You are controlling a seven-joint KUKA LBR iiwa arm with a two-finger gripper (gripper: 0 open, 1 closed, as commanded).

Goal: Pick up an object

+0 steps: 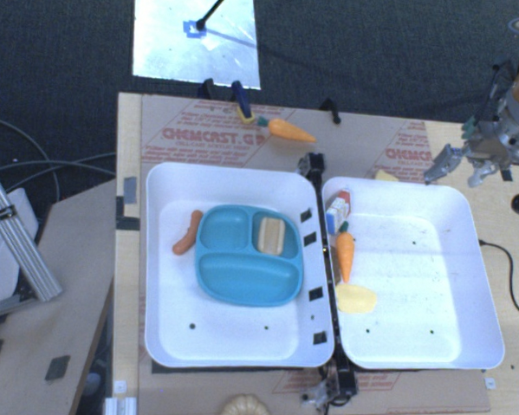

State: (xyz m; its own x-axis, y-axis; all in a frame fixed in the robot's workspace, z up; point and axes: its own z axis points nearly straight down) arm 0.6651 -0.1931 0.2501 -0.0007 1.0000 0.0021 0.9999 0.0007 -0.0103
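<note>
Two bins [234,353]; gripper [461,167] open — empty

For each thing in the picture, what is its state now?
gripper: open, holds nothing, above right bin's far edge
blue plate: flat in left bin
toast: in plate compartment
sausage: lying beside plate
carrot: lying in right bin
second carrot: on board behind bins
</note>
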